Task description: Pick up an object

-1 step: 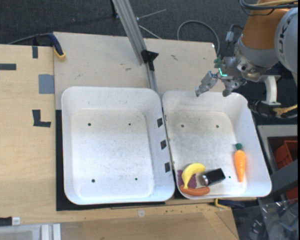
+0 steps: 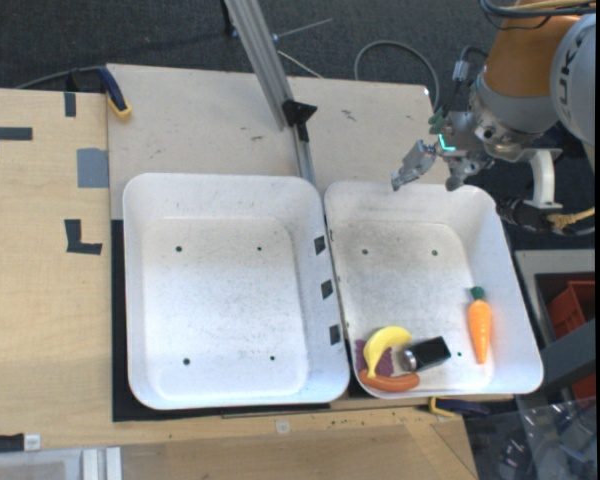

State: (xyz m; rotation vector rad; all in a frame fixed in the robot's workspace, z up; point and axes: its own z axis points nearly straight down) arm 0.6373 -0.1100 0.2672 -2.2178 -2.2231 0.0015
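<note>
A: Where does the arm (image 2: 540, 58) stand in the frame?

B: It comes in from the upper right corner. The orange band sits at the very top right, the grey wrist is below it, and the wrist leans down and to the left. The gripper (image 2: 432, 172) hangs above the far rim of the right bin (image 2: 500, 238), near the upper right part of that bin.

A: What do the fingers show?

B: 2 fingers (image 2: 410, 168) are visible, spread apart, with bench surface and bin rim showing in the gap. Nothing is between them, so the tool is parted and holds no object.

A: Where are the objects to pick?

B: All of them lie in the right bin, at its near side, in the lower right of the frame, well apart from the gripper. An orange carrot (image 2: 479, 328) with a small green top lies near the right wall, with its green end toward the top of the frame. To its left there is a small heap in the near left corner of that bin: a yellow banana (image 2: 384, 344), a black block (image 2: 427, 353) touching the banana on its right side, and a red sausage-like piece (image 2: 390, 381) just under them, against the near wall.

A: And the rest of the bench?

B: The left bin (image 2: 150, 268) stands beside the right bin, their rims touching in the middle of the frame. A grey metal bar (image 2: 270, 58) runs from the top centre down to the place where the 2 bins meet.
</note>
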